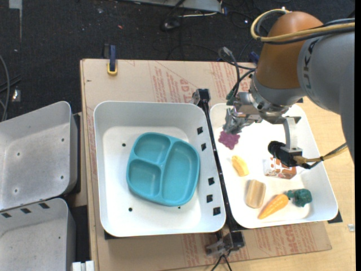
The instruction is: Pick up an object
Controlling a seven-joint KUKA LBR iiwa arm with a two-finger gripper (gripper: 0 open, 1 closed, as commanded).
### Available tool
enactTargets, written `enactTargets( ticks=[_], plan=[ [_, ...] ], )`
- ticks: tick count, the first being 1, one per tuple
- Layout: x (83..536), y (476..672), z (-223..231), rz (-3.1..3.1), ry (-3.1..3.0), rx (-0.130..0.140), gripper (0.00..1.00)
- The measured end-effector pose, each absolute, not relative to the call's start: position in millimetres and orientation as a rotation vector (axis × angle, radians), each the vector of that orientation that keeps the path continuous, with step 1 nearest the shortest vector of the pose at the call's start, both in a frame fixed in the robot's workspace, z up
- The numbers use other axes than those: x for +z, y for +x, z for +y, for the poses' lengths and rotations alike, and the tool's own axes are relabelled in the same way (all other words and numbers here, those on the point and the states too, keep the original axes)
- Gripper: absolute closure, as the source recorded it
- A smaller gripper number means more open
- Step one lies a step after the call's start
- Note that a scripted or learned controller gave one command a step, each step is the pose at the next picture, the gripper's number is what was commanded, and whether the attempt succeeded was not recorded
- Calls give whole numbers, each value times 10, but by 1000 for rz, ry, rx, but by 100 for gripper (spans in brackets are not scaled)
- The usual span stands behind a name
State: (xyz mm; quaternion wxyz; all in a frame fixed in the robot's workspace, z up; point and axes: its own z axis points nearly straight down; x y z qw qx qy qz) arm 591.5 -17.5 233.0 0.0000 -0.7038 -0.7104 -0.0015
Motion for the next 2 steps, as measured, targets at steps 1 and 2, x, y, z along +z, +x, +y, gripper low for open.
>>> enactTargets(
  ticks=[1, 2],
  plan=[
    [2286, 6040, 367, -2231, -2212, -4, 100],
    [2400, 6033, 890, -2231, -2212, -4, 100]
  ],
)
